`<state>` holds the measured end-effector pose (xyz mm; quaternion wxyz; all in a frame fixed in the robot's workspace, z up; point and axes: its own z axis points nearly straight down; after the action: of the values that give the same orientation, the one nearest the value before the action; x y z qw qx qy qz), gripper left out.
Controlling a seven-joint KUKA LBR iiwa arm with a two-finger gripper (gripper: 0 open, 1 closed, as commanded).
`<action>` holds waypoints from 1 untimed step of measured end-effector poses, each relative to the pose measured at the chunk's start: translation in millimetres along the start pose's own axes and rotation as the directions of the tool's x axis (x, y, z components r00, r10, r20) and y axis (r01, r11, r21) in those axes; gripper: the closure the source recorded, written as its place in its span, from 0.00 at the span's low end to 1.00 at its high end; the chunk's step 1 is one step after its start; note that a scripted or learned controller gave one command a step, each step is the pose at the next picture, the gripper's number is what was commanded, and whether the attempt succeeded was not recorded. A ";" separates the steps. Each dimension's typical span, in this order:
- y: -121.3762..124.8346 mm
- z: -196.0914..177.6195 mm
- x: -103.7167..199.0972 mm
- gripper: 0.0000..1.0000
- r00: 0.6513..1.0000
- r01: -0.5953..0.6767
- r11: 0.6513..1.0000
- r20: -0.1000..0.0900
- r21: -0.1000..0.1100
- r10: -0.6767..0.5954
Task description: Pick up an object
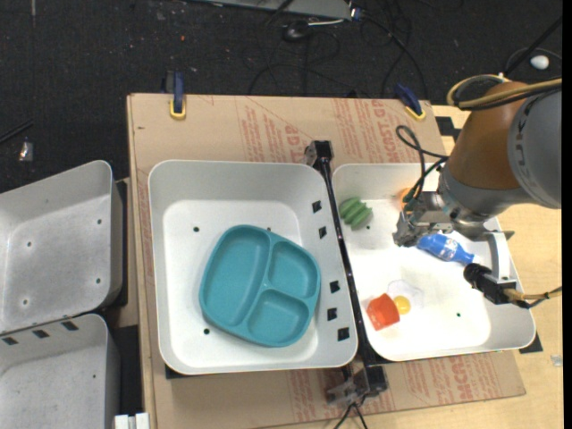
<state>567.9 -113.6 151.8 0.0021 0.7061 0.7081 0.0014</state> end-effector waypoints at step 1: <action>-0.8 -42.6 -0.7 1.00 1.000 0.000 1.000 0.000 0.001 0.000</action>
<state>566.9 -114.3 194.4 0.0017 0.7060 0.7082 0.0011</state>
